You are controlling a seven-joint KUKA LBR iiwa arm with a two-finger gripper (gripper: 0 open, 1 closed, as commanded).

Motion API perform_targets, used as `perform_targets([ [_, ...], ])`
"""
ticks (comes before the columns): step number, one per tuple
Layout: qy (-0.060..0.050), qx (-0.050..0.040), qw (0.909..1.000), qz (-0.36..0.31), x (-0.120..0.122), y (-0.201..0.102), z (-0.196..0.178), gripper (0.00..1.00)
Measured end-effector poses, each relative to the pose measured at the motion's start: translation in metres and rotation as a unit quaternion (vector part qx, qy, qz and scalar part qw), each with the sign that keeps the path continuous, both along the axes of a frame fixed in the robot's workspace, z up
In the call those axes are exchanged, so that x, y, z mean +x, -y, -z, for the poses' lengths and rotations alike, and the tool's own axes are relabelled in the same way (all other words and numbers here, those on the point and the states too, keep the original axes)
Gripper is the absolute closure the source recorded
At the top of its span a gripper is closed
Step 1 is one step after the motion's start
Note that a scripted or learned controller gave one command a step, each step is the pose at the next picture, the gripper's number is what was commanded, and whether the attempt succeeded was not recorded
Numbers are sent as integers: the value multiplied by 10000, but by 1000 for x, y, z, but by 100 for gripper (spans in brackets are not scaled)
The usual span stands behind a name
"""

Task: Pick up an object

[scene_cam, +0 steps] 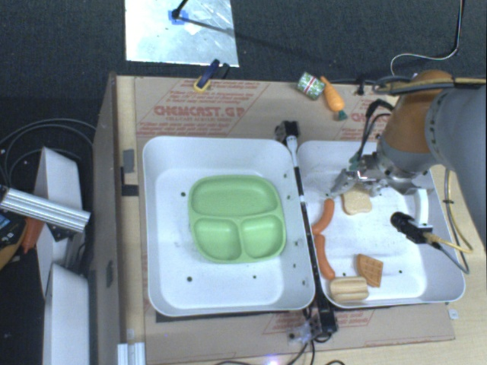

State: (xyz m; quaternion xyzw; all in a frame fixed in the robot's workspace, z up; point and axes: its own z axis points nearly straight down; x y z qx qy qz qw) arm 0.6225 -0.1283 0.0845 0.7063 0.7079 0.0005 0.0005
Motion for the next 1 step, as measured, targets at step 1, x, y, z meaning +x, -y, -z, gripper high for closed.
perform_targets([
  [1, 6, -1, 10000, -9, 6, -14, 0, 0],
])
